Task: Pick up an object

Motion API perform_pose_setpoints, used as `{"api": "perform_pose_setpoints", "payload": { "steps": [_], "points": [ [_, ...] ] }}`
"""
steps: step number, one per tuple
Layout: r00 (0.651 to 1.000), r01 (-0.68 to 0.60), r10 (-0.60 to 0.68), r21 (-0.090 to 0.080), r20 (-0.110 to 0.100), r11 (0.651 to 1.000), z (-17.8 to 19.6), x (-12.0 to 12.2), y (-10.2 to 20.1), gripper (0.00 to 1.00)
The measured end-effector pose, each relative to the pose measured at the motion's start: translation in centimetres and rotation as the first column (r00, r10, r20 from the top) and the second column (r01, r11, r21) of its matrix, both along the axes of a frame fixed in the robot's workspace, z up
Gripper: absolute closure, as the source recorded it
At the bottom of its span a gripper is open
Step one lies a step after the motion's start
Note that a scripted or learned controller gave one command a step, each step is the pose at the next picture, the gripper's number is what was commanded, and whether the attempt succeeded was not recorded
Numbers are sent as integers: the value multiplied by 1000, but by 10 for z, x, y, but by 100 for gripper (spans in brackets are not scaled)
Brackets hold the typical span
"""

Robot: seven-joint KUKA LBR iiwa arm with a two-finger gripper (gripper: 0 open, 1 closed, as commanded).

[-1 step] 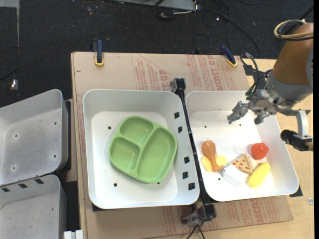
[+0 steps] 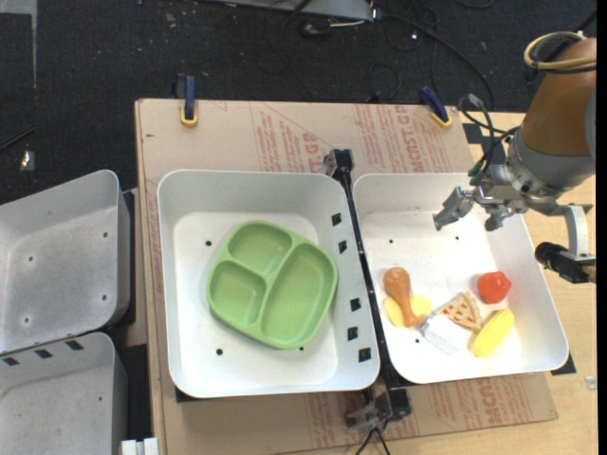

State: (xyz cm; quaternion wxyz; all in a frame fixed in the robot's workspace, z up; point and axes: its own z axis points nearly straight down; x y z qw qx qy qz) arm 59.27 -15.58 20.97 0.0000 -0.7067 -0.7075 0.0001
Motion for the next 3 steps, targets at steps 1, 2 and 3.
{"api": "perform_pose_setpoints", "payload": {
  "steps": [1, 2, 3],
  "points": [
    [1000, 3, -3, 0, -4, 1000, -53, -1, -10, 0],
    [1000, -1, 1, 1, -5, 1000, -113, 5, -5, 0],
    [1000, 2, -2, 0, -1, 1000, -117, 5, -5, 0]
  ]
}}
